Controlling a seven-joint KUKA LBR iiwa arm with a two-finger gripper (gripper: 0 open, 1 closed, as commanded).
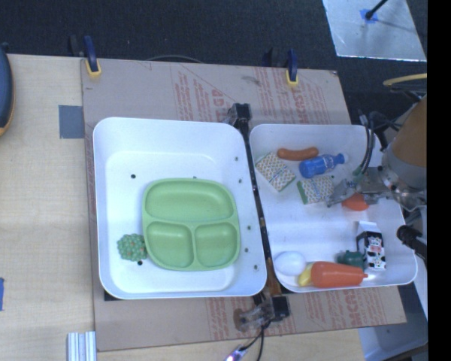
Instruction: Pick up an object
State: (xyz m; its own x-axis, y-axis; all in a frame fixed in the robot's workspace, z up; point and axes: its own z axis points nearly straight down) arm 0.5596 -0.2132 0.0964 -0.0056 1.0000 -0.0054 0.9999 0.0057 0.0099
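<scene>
Nothing was lifted yet. The claw (344,196) sat low in the right bin (286,228), by a small orange object (355,202); whether it was spread or pinching, I could not tell. The lift remained.

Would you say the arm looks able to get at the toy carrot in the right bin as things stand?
Probably yes: the toy carrot lies uncovered near the right bin's front edge, nothing lies on top, though a white egg and a dark green piece crowd it.
</scene>
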